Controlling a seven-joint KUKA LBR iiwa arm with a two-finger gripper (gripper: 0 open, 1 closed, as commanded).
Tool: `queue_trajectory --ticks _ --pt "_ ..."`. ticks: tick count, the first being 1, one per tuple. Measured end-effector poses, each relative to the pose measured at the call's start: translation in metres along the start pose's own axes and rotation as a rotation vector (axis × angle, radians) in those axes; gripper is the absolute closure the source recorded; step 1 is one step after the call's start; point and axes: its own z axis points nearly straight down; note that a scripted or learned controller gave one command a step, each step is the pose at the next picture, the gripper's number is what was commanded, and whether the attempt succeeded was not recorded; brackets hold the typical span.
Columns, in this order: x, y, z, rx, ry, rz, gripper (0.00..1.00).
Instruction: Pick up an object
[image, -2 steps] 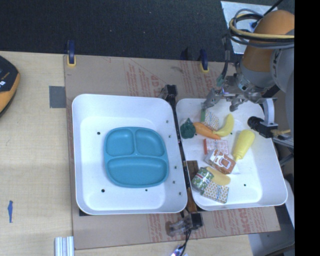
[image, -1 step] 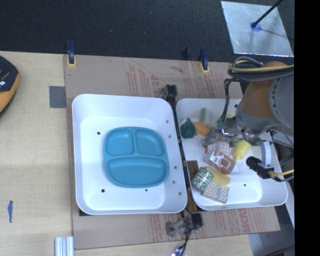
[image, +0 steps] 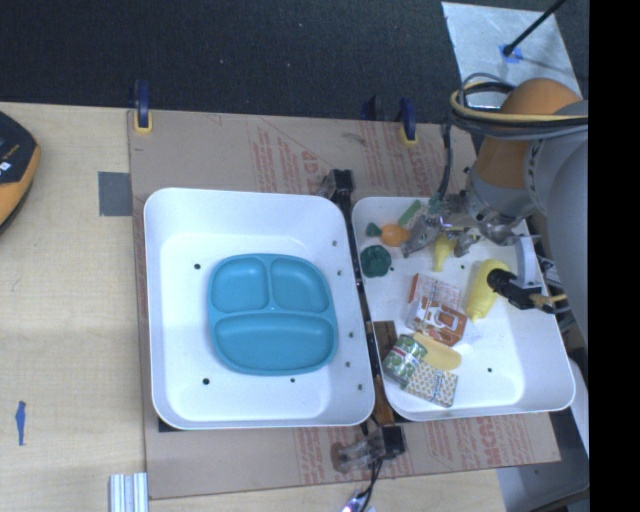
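So the pincer (image: 440, 232) is down at the far end of the right bin (image: 540, 395), sitting right in the clutter; honestly can't tell if it's apart or together, it's just a grey metallic tangle from this angle. Stuff within reach: a small orange piece (image: 394, 235) and a green piece (image: 409, 212) just to its left, a yellow piece (image: 440, 255) right under it, a dark green round thing (image: 376, 260) near the bin's left wall.

What could go wrong: everything's packed so tight there that it could nudge things aside or pinch two at once; the flat packets (image: 437, 312) mid-bin look hard to get under; the yellow bottle-ish thing (image: 482, 288) could roll.

The left bin (image: 170, 300) has the blue divided plate (image: 272, 312); too wide, I reckon.

The arm (image: 525, 140) covers the right bin's far corner, so whatever's there is anyone's guess.
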Motion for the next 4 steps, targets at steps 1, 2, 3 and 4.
queue_trajectory --ticks 1,2,3,4 --pt "-0.073 -0.023 0.000 -0.009 -0.002 0.011 0.00" --pt "-0.065 -0.086 0.001 -0.005 0.000 0.006 0.00" --pt "-0.066 -0.083 -0.010 -0.010 -0.002 0.003 1.00" --pt "-0.066 -0.083 -0.010 -0.009 -0.002 0.003 0.00"
